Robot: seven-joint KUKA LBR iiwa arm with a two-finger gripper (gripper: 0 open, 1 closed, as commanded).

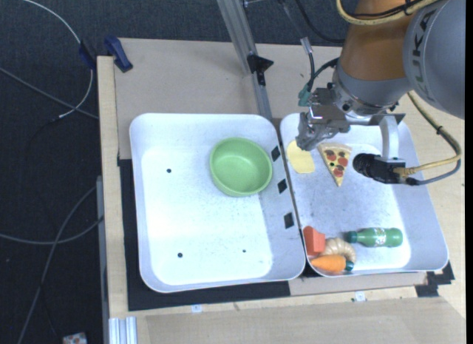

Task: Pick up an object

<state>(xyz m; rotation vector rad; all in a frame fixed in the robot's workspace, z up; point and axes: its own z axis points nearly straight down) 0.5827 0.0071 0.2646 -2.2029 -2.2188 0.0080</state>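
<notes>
Gripper [316, 137] over right bin [369, 206], just above yellow piece [301, 160] near pizza [337, 162]; open/closed: can't tell.

Grey arm [443, 46] with orange band [380, 35], yellow and black cables, metal gripper [319, 132].

Two white bins [148, 209] sit side by side. One green bowl [240, 166] lies in the left bin. The right bin holds one pizza slice [337, 162], one yellow piece [301, 159] and one green bottle [377, 237].
</notes>
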